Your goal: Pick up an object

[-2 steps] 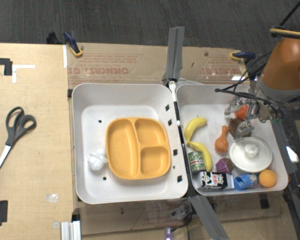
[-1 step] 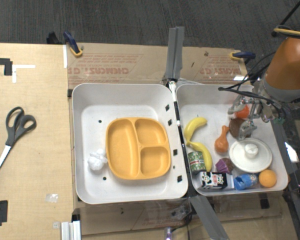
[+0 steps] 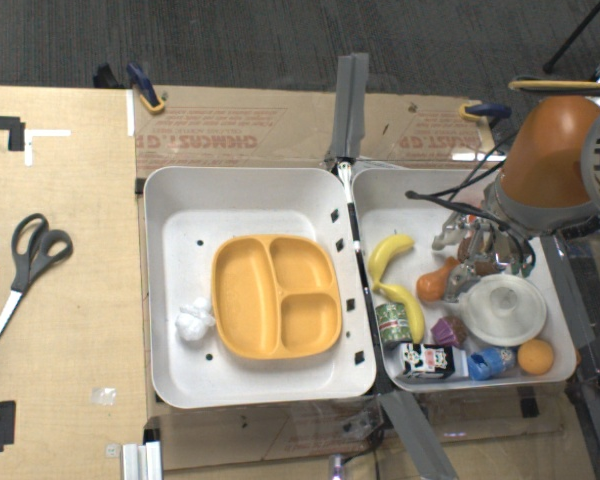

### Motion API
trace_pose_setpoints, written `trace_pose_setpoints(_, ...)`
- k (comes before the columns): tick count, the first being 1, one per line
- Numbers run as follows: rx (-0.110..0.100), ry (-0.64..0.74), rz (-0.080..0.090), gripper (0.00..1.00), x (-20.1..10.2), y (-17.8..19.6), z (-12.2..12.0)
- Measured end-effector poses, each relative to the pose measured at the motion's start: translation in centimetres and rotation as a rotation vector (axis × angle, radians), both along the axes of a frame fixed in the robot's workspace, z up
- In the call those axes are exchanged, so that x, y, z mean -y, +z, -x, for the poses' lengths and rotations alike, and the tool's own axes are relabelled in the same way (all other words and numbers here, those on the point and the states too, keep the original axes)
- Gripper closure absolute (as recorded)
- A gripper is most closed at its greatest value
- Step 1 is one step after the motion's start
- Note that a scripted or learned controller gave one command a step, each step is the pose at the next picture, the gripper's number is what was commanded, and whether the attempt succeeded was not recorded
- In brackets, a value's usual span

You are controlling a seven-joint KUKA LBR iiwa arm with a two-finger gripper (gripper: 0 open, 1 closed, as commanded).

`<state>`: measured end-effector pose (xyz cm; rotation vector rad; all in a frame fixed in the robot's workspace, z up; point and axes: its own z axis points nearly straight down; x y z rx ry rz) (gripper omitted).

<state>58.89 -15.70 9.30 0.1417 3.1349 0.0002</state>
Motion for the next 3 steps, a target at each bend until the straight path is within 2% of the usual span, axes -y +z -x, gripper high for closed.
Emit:
trace_pose_setpoints(1, -0.001, -0.034, -0.001, 0.0, -5.6, 0.0, 3.0)
trace_pose_setpoints(2, 0.001, -0.144, 0.0, 0.0, -6.1, 0.0, 1.3)
trace_pose_setpoints(3, 0.0, -0.189, 0.0, 0.0, -0.2, 0.0, 8.1)
